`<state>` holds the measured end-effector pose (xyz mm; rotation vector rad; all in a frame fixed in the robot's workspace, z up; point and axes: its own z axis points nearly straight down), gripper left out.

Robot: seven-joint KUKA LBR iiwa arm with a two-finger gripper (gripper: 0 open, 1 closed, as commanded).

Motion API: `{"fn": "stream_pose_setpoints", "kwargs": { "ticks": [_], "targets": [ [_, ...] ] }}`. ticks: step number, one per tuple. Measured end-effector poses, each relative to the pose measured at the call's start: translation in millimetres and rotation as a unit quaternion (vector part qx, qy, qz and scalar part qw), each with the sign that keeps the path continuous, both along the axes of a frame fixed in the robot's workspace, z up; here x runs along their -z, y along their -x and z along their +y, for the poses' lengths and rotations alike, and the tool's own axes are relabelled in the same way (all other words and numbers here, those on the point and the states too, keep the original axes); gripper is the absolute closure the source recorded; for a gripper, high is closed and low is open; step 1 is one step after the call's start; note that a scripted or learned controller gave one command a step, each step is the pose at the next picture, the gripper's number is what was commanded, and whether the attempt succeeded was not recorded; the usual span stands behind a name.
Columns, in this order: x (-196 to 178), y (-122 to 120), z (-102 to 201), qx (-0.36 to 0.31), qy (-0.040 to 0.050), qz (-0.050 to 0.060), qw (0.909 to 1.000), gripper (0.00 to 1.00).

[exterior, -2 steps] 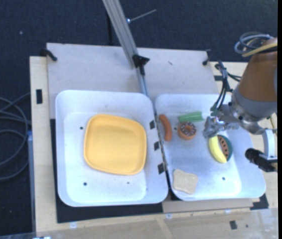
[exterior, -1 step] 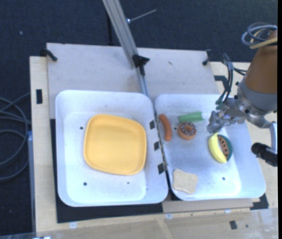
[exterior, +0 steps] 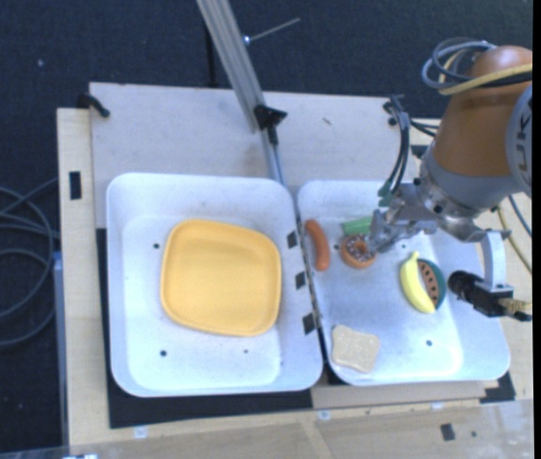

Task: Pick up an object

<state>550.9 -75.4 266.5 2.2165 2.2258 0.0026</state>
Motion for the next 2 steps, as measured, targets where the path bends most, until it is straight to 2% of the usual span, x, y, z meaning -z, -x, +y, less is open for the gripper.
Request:
{"fn": "stream_pose_setpoints", "kwargs": {
  "ticks": [1,2],
  "targets": [
    [-5,-7,55,0.000,0.0000,0.000,1.0000,1.00],
    [8,-22,112,0.000,0.0002,0.001,1.0000,1.00]
  ]
}}
